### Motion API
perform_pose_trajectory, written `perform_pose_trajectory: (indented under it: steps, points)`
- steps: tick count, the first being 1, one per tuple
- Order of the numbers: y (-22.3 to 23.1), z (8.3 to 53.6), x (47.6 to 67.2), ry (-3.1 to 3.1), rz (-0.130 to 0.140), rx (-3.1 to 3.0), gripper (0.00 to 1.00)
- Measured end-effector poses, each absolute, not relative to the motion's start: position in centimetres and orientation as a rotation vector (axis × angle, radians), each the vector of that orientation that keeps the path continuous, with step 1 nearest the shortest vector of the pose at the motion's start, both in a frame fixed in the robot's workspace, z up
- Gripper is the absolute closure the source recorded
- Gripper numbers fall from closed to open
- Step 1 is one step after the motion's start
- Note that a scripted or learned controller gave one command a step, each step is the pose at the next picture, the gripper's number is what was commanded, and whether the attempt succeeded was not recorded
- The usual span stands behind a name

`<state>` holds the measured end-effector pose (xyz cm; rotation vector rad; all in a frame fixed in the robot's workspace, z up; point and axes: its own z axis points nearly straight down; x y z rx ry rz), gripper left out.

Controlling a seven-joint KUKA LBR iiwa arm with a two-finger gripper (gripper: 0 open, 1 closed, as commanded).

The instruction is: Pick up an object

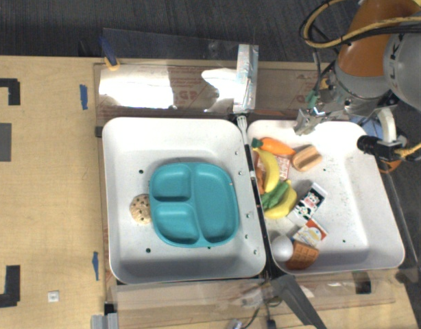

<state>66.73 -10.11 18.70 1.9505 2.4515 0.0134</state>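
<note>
My arm comes in from two o'clock, orange band uppermost. I see the gripper (312, 117) pointing down toward eight o'clock.

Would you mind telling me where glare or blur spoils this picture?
In the camera view, glare whitens the clear panel behind the left bin; the gripper above the right bin looks slightly soft; the teal tray is evenly lit.
</note>
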Motion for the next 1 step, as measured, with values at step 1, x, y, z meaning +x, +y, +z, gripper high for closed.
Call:
perform_pose_trajectory:
  steps: [1]
  points:
    - [-10.20, 19.49, 66.77, 2.450, 0.011, 1.951, 1.00]
